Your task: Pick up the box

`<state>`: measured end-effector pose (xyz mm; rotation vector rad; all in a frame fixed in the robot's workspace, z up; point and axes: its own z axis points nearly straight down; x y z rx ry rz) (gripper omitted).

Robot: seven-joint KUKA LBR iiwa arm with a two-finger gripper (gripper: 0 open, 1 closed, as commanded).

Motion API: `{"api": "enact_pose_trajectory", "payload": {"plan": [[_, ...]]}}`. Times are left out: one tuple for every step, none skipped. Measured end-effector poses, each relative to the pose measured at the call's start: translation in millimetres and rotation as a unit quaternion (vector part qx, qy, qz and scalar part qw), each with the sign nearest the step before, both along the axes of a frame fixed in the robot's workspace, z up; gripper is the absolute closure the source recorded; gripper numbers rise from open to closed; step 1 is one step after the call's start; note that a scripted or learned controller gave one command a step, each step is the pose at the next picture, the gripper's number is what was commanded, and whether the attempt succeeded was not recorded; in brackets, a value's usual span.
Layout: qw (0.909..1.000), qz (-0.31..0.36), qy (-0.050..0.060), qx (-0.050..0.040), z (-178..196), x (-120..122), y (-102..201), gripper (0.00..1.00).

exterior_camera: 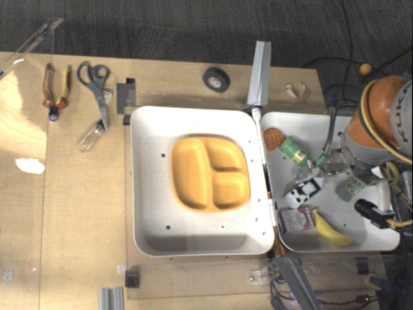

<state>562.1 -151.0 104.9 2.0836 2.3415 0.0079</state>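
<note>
A small purple box (pixel 295 220) lies flat in the front left corner of the right bin (pixel 387 243). A yellow banana (pixel 332 232) lies just to its right. The gripper (pixel 320 164) hangs over the middle of the right bin, behind the box and apart from it. It sits just right of a green bottle (pixel 293 150). Between the gripper and the box lies a black-and-white item (pixel 303 190). The grey arm with its orange band (pixel 386 118) comes in from the right.
The left bin (pixel 150 173) holds a yellow divided plate (pixel 210 172). In the right bin an orange-brown ball (pixel 274 137) sits at the back left and a pale green packet (pixel 352 187) right of centre. Scissors (pixel 97 86), pliers (pixel 55 89) and a tape roll (pixel 216 79) lie on the bench.
</note>
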Motion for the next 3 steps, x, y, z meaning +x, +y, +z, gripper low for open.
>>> {"api": "enact_pose_trajectory", "payload": {"plan": [[1.0,-0.009,0.002,-0.0005,-19,77,-54,0.0],[0.9995,0.031,0.012,-0.0017,-19,103,33,0.0],[0.9988,0.048,-0.004,-0.0069,-13,45,49,0.0]]}}
